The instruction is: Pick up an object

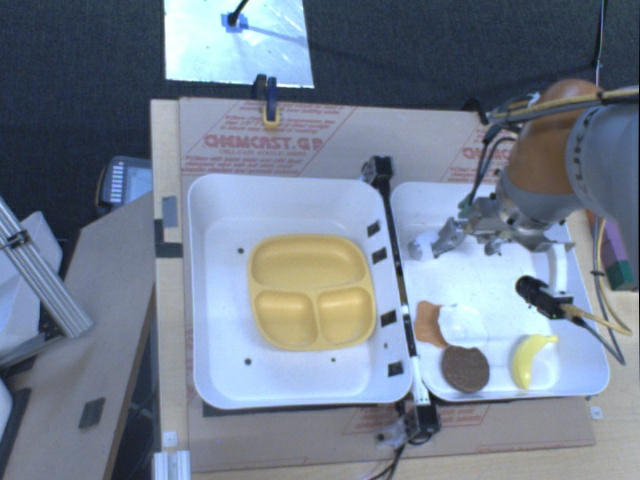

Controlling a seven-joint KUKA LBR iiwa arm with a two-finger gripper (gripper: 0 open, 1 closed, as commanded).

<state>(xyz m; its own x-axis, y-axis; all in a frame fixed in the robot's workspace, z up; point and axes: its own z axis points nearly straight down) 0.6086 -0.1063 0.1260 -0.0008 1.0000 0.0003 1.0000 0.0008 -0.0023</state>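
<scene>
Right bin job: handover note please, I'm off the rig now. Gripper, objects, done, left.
Gripper: over the upper left part of the right bin, nothing visible between its fingers; open or shut not readable from here.
Objects: yellow banana, brown round disc, white piece and tan piece all lie near the right bin's front edge. Yellow divided plate lies in the left bin.
Done: nothing picked yet.
Left: choose an object, grasp it, lift it out.
</scene>
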